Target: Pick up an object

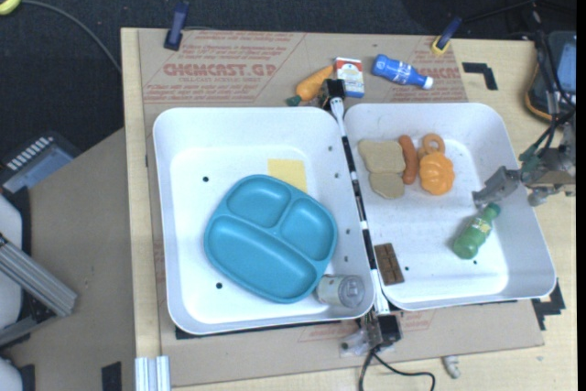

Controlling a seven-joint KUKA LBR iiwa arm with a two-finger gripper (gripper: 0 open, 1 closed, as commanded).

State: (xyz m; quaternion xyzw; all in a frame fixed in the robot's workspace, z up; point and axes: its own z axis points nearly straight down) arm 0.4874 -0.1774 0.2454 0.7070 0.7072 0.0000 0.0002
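The left bin (174, 197) holds a blue divided plate (270, 238) lying flat across its middle and near part. A yellow slice (287, 170) lies just beyond the plate's far edge, partly tucked under it. A grey can (343, 290) lies on its side in the near right corner of this bin, touching the plate's near right edge. On the cardboard beyond the bins, near the centre line, lie an orange carrot-like item (314, 83), a small red and white carton (349, 76) beside it, and further right a blue and white bottle (401, 71) on its side. In the right bin (494, 275), the far left part holds two tan bread slices (384, 168), overlapping, with a sausage (408, 158) touching their right edge. Just right of the sausage sit a small pretzel (432, 143) and, nearer, an orange pumpkin (436, 174), the two touching. A brown bar (387, 264) lies near the bin's near left edge, apart from the rest. A green bottle (473, 233) lies tilted toward the right side of this bin, its cap pointing far-right. The gripper (499, 186) hangs over the right bin's right side, just beyond the green bottle's cap end; whether it is released or clenched cannot be determined, and nothing is seen held in it.
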